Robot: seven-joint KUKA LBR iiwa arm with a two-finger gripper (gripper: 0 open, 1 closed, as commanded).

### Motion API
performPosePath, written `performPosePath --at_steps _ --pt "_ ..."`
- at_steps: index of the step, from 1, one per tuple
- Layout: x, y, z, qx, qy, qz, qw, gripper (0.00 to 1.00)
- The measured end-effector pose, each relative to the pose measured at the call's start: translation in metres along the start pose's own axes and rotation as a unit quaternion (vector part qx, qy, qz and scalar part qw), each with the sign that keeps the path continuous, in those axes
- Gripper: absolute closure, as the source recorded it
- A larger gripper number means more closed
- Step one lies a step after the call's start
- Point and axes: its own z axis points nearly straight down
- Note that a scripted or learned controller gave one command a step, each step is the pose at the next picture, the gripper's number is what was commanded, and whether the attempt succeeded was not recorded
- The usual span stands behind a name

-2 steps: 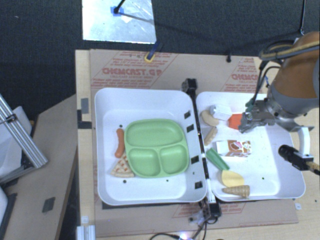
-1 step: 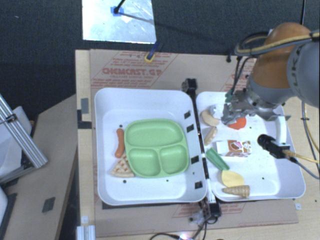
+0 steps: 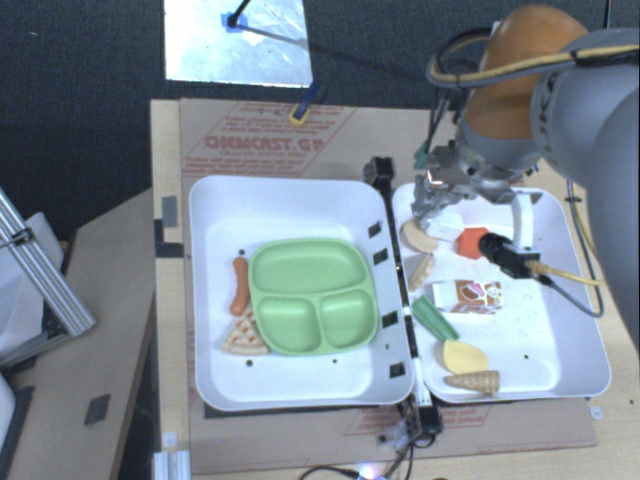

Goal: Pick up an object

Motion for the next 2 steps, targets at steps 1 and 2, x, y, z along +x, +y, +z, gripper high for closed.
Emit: performPosePath --at_steps 1,2 --pt "-0.0027 0.0015 0.0169 0.003 -0.001 0.002 1.0000 1.00" --pt "-0.0035 0.0021 0.0162 0.002 -0.001 0.002 1.0000 1.00"
